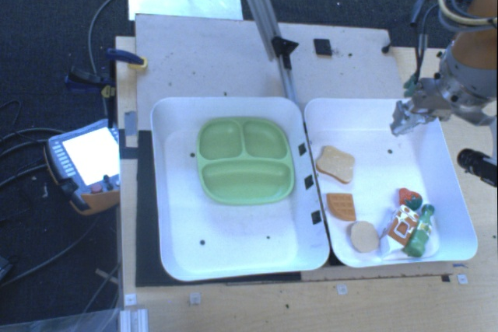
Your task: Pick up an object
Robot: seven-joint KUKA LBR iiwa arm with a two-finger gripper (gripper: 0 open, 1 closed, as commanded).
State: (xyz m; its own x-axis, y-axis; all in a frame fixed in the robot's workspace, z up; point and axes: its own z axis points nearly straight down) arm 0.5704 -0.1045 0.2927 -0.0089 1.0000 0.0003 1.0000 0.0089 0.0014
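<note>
Toast slice lies flat in the right bin, left of the pincer, which hovers well apart near the bin's far rim. Pincer state: cannot tell. The slice is probably light, stiff toy plastic; grip across its narrow edges, since the flat faces offer no purchase.
</note>
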